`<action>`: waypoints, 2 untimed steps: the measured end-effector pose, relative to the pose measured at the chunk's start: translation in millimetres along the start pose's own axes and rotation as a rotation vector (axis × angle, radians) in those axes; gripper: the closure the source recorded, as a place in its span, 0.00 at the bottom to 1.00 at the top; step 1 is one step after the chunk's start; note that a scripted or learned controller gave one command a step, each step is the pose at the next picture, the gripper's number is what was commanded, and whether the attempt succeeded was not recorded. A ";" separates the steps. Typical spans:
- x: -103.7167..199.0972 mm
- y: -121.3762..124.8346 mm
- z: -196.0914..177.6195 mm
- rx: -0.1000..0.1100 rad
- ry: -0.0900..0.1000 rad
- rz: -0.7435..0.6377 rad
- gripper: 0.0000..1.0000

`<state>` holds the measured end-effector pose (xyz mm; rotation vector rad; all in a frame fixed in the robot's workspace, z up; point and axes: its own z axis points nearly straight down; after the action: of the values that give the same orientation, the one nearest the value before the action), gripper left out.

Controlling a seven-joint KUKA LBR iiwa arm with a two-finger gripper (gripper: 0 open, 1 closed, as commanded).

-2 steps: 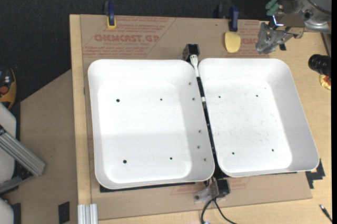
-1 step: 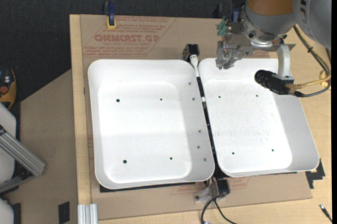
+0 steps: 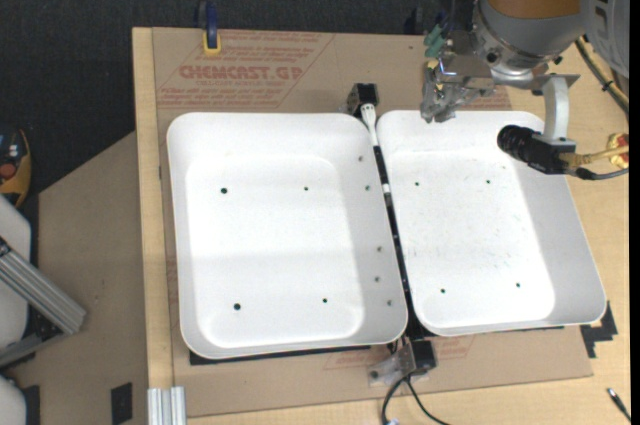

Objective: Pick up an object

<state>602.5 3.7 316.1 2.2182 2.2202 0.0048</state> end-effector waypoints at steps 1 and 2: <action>-6.5 -19.8 -18.1 0.002 0.000 0.002 1.00; 1.3 -29.6 -5.0 0.008 0.000 0.000 1.00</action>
<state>572.9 5.0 321.0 2.2224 2.2239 -0.0033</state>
